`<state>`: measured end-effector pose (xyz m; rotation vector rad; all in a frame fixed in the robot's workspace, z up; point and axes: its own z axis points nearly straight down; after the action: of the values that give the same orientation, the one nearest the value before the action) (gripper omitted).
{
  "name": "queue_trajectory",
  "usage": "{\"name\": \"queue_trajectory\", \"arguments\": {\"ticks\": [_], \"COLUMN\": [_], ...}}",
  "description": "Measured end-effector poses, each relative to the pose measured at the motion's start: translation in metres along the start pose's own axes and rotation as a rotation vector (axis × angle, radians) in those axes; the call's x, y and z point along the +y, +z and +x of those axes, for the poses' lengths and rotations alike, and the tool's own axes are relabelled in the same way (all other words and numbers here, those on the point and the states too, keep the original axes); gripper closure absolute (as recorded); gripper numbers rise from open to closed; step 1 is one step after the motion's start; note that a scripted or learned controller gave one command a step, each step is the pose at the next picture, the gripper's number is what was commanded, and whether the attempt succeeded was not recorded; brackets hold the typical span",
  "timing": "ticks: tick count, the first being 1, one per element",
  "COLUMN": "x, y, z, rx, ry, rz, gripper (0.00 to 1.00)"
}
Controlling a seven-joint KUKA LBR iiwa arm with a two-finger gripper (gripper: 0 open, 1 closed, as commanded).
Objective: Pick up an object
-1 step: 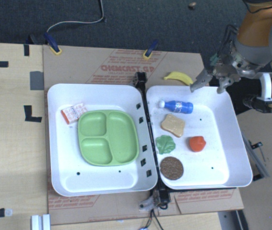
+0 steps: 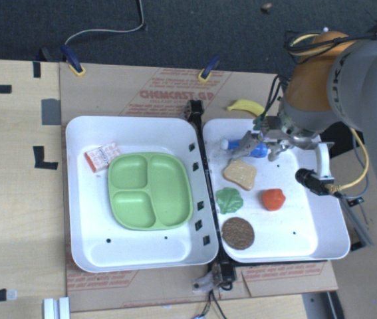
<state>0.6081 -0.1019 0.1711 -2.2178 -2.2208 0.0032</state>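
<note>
Nearest the camera in the right bin (image 2: 321,244) lies a brown round patty (image 2: 238,232), then a green leafy piece (image 2: 229,199) and a red piece (image 2: 273,199), then a tan slice of bread (image 2: 240,174), all loose and apart, probably so each can be taken singly. Farther back the gripper (image 2: 262,146) hangs low over a blue object (image 2: 257,151) near the far wall, its jaws apparently spread around it, though the view is too cluttered to be sure they touch it. A yellow banana (image 2: 244,106) lies on the bench just beyond, while the left bin (image 2: 82,198) holds a green divided tray (image 2: 150,190) and a small red-and-white packet (image 2: 101,156).
</note>
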Motion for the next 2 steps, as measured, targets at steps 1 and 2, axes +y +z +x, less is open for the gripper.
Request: {"name": "queue_trajectory", "arguments": {"ticks": [1,2], "x": [0.0143,0.0123], "y": [0.0815,0.0754], "z": [0.0005,0.0015], "rx": [-0.005,-0.004], "ry": [0.000,0.000], "rz": [-0.013,-0.007], "gripper": [0.00,1.00]}}
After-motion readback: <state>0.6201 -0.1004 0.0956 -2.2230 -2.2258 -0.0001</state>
